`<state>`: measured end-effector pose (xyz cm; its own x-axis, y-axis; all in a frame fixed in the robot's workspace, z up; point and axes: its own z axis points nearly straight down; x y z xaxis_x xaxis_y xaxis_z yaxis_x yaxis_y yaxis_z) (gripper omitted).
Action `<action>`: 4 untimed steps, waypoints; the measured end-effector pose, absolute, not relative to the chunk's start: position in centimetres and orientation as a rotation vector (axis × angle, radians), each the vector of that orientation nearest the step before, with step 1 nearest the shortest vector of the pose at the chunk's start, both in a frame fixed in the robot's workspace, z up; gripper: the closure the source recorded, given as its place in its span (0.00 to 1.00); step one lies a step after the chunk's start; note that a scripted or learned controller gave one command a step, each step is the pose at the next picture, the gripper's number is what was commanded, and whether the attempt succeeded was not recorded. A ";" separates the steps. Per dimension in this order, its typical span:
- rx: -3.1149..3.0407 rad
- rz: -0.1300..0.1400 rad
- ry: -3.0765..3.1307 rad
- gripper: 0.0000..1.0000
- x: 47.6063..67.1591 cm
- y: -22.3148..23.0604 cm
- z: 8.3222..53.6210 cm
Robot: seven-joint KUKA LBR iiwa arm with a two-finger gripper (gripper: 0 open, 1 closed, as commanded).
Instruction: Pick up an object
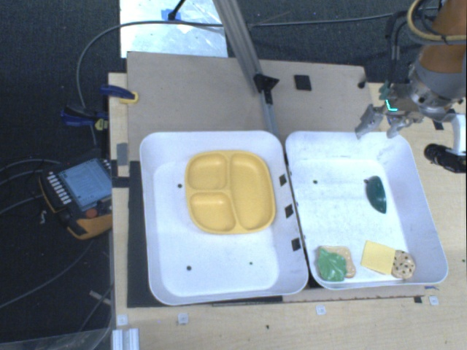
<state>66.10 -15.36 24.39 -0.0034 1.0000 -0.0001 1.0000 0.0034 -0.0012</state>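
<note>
The right bin [314, 159] holds a dark green leaf-shaped piece [376, 193] near its right side. Along its front edge lie a green lump on a tan cracker [334, 263], a yellow cheese slice [378, 257] and a small chocolate-chip cookie [403, 265]. My gripper [381, 122] hovers over the far right corner of that bin, well above and behind the green piece. Its two grey fingers are spread apart with nothing between them.
The left bin [168, 268] carries a yellow three-compartment plate [228, 192]. A grey pole [241, 35] slants across the cardboard backing behind the bins. Cables, clamps and a handheld pendant [79, 188] lie off the bench to the left.
</note>
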 end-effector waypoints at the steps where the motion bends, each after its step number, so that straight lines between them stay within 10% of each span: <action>1: -2.218 -0.001 -2.227 0.00 66.2 -15.4 24.5; 4: -2.214 0.002 -2.227 0.00 64.9 -13.5 9.8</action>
